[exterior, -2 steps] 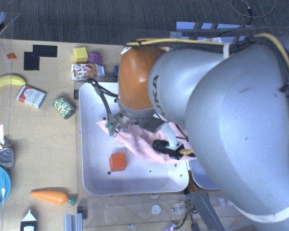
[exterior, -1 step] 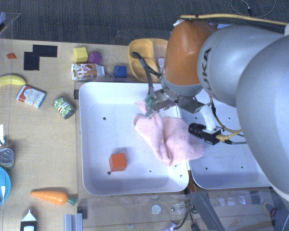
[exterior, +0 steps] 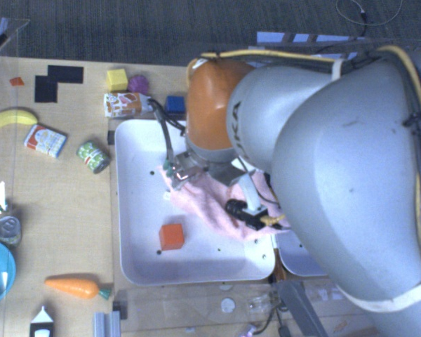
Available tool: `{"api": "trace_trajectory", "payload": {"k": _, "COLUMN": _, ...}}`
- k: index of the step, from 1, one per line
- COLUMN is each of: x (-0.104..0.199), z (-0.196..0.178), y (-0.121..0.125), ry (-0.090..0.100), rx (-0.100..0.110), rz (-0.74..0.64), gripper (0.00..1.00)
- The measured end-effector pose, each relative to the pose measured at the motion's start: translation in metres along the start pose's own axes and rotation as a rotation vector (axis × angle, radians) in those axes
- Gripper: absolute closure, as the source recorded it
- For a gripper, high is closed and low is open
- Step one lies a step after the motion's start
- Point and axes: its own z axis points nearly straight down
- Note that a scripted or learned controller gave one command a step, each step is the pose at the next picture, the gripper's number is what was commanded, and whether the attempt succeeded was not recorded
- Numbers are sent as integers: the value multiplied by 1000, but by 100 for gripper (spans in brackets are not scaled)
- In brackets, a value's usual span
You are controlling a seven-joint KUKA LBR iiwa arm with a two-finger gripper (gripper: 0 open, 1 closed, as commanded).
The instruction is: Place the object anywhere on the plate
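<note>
Gripper point(exterior: 177, 174) low over crumpled pink cloth point(exterior: 214, 206) in shallow white bin point(exterior: 130, 188); its opening and any hold cannot be told. Small orange cube point(exterior: 172, 236) lies apart. Advice: confirm a firm hold before lifting clear.

The arm point(exterior: 323, 139) fills the right and far side of the left bin point(exterior: 130, 188), a pink cloth point(exterior: 214, 206) lies mid-bin beneath it, and an orange cube point(exterior: 172, 236) sits near-left, leaving bare floor along the left wall and near edge.
</note>
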Motion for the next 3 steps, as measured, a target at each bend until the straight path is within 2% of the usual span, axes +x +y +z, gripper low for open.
{"api": "trace_trajectory", "payload": {"k": 1, "x": 6, "z": -13, "y": -33, "ry": -1, "rx": -4, "rz": -312, "gripper": 100}}
{"api": "trace_trajectory", "payload": {"k": 2, "x": 50, "z": 34, "y": -36, "ry": -5, "rx": -20, "rz": -303, "gripper": 100}}
{"api": "trace_trajectory", "payload": {"k": 3, "x": -43, "z": -8, "y": -44, "ry": -4, "rx": -7, "rz": -400, "gripper": 100}}
